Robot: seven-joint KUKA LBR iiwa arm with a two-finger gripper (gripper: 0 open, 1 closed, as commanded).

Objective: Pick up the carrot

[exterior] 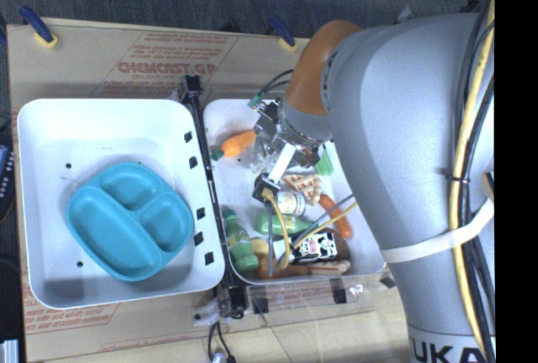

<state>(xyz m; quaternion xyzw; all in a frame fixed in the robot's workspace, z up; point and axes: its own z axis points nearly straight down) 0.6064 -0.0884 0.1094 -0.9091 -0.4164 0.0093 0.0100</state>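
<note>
Closest to the lens, the grey arm (412,143) fills the 3 o'clock side of the view, and its orange band (315,67) sits toward 12 o'clock above the wrist. Below the band, the gripper (271,141) hangs over the upper part of the right bin (220,111). From this angle I cannot tell whether it is spread or closed, and nothing is visibly pinched in it. The carrot (238,142) lies in the right bin at about 10 o'clock. It is just beside the gripper on the gripper's 9 o'clock side, with its green end (218,155) pointing toward the bin's left wall. Whether the gripper touches the carrot is not clear. Toward 6 o'clock of the gripper the bin is crowded. A tan waffle-like piece (301,183) sits there with a small jar (291,203) just below it. At 4 o'clock lies a second orange-red item (333,212) whose kind is hard to make out. Green pieces (239,245) cluster at the bin's 7 o'clock corner. A black-and-white patterned carton (316,246) lies near 5 o'clock, with a wooden stick (324,268) along the bottom wall beneath it. The left bin (50,126) sits at 9 o'clock in the view and holds a blue divided plate (126,220), lying flat toward that bin's 6 o'clock. Both bins rest on a brown cardboard sheet (118,59) with red printing. Blue clamps (39,26) grip the sheet's 12 o'clock edge.
</note>
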